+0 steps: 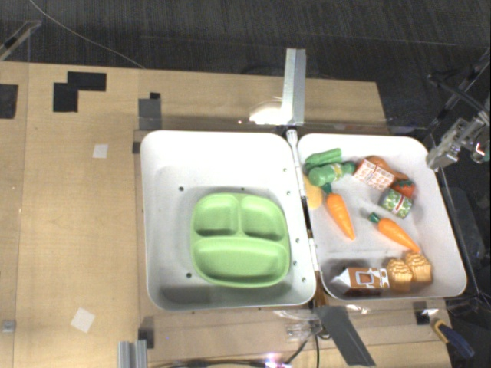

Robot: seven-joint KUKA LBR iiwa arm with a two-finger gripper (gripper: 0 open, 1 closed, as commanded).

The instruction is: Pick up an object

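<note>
A green divided plate (240,238) sits in the left bin (165,167) on the wooden table (77,244). The right bin (449,244) holds toy food: green vegetables (326,167) at 11 o'clock, two carrots (340,214) centrally, a brown bottle (366,279) at 6. The claw (454,146) hangs at the bin's 2 o'clock rim; its grip cannot be made out.

The wooden bench (69,228) holds two white bins, touching side by side. The left bin (165,205) sits at the middle. The right bin (441,236) sits toward 3 o'clock. Black squares (77,89) mark the bench at 10 o'clock.
</note>
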